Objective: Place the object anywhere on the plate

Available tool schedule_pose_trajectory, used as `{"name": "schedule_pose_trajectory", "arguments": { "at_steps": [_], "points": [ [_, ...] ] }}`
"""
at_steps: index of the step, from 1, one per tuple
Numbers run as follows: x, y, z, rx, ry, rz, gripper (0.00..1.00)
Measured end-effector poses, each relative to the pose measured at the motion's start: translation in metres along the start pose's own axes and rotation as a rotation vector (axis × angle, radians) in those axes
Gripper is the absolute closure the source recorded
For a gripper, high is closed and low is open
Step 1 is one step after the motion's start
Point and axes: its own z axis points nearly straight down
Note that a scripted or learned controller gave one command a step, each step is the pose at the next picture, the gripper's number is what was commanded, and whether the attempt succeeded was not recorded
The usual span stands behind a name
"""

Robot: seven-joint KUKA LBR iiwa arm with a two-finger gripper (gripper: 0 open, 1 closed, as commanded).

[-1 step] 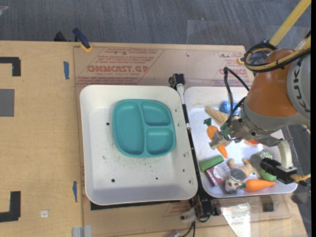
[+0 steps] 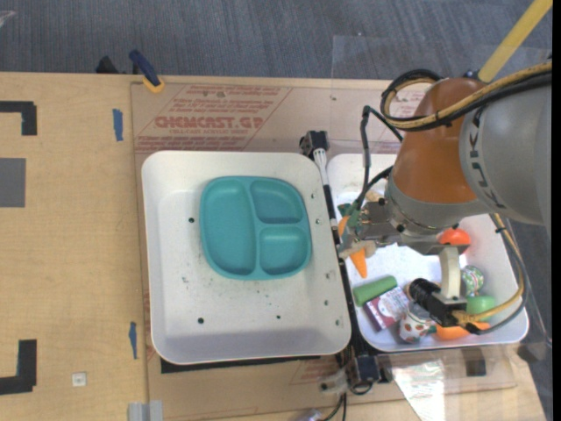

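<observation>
The gripper (image 2: 359,235) hangs over the left edge of the right bin (image 2: 513,323), at centre right of the frame; whether the jaws are spread or pinching cannot be told. An orange piece (image 2: 360,260) sits just below them, among the clutter. The teal plate (image 2: 256,226) lies in the left bin (image 2: 166,261). A weak or missed grab could drop the piece onto the rim between bins. Red print on the worktop board (image 2: 210,112) reads roughly "CHEMCAST GP".

The bench (image 2: 70,235) is viewed from one fixed camera above, angled downward, with both white bins (image 2: 166,323) framed and the arm (image 2: 491,147) seen entering from the right.
</observation>
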Motion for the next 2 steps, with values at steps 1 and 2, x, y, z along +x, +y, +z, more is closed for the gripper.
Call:
{"name": "schedule_pose_trajectory", "arguments": {
  "at_steps": [1, 2],
  "points": [
    [0.0613, 0.0357, 0.0127, 0.001, 0.001, 0.021, 1.00],
    [0.0594, 0.0361, 0.0119, 0.001, -0.001, 0.024, 0.00]
  ]
}}
